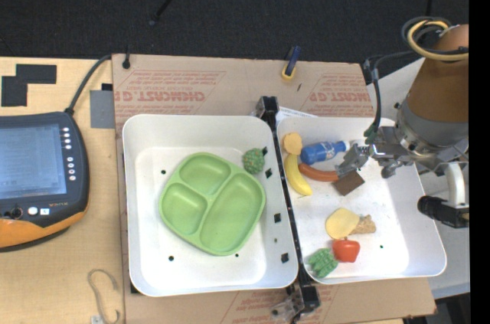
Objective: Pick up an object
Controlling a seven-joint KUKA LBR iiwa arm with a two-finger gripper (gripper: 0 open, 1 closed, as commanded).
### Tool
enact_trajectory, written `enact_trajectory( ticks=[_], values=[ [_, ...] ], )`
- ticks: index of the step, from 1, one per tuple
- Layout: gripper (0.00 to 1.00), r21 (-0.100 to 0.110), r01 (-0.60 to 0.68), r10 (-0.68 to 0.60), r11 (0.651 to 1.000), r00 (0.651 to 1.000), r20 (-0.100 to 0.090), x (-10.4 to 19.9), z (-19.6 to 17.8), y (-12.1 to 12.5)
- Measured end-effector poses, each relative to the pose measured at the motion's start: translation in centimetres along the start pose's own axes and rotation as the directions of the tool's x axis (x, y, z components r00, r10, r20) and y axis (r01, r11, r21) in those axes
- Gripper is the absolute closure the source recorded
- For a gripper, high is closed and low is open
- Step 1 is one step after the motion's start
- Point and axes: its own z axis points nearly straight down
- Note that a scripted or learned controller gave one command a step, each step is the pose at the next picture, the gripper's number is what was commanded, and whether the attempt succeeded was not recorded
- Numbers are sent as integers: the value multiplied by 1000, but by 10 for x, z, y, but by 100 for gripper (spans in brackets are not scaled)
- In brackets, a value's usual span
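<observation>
The pick looks begun but not done: the tool (357, 162) is down inside the right bin (417, 257), at its far side, just over a small brown block (350, 183) and close to the blue bottle (321, 152) and the reddish sausage-like piece (318, 174). Nothing can be seen held between its fingers, so a grasp and a lift are still to come. How wide the tool stands I cannot tell; its tips blur into the clutter beneath.

Other candidates lie in the same bin: a banana (296, 175), a yellow round piece (341, 223) beside a tan scrap, a red pepper (347, 250) and a green leafy toy (323, 262) at the near edge. The left bin (145, 253) carries a green divided plate (213, 201) and a small green ball (253, 159)
</observation>
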Motion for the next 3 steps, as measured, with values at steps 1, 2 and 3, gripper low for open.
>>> enact_trajectory(
  ticks=[1, 2, 3],
  values=[
    [0, -5, 0, 0, 1000, 1000, 1, 0, -2, 1],
    [0, -1, 2, -2, 1000, 1000, 1, 2, 42, 4],
    [0, 1, 1, -1, 1000, 1000, 0, 6, 104, -3]
  ],
)
